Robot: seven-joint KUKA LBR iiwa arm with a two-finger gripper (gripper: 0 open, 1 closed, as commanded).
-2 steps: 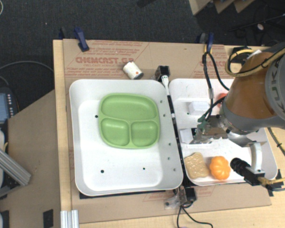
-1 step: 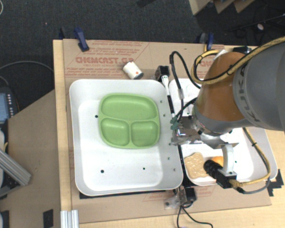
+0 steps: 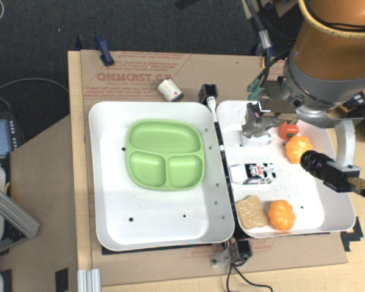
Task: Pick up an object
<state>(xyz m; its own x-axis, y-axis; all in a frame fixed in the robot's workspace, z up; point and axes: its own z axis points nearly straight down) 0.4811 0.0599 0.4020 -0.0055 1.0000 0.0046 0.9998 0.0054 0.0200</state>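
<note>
Near the right bin's (image 3: 347, 221) twelve o'clock edge, the pincer (image 3: 255, 128) hovers, its state unclear. At three o'clock from it sits a small orange pumpkin (image 3: 297, 147), seemingly light and smooth; gripping across its middle looks safest.

Two bins sit side by side on the bench. The left bin (image 3: 109, 218) holds a divided plate (image 3: 165, 154) toward its far half. In the right bin (image 3: 337, 221), a small carton (image 3: 253, 173) lies near the middle, with a biscuit-like piece (image 3: 250, 212) at the near edge and a small pumpkin (image 3: 281, 215) just right of it. Another pumpkin (image 3: 297, 147) lies farther back, a round fruit (image 3: 288, 129) just beyond it. The gripper (image 3: 255, 129) hangs over the right bin's far left part.
</note>
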